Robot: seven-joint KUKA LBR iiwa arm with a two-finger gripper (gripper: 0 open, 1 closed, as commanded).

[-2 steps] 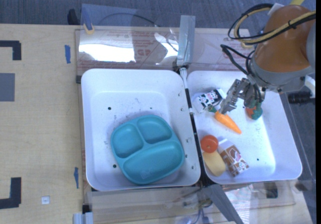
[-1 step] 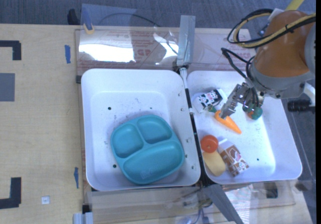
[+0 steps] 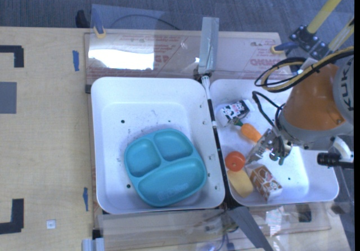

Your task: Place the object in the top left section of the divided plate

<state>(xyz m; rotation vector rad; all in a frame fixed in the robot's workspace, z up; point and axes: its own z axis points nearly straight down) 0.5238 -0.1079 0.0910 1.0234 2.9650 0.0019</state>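
Where the wooden worktop (image 3: 39,148) spreads across the view, two shallow white bins are set side by side, the left bin (image 3: 112,109) and the right bin (image 3: 320,185) meeting at a shared edge. Above the right bin the grey arm (image 3: 320,103) with its orange band is seen reaching in, yellow and black cables looping near it. A blue divided plate (image 3: 164,166) is laid in the left bin, toward its near side, with two small sections at the far side and one large section nearer the camera. In the right bin several small things are gathered close together: a brown printed packet (image 3: 265,181), a yellow block (image 3: 241,183) touching it, a black-and-white carton (image 3: 234,111), a red round piece (image 3: 235,160) and an orange carrot-like piece (image 3: 250,131). The pincer (image 3: 274,148) is lowered among them, just above the packet; whether it is clenched or released cannot be told
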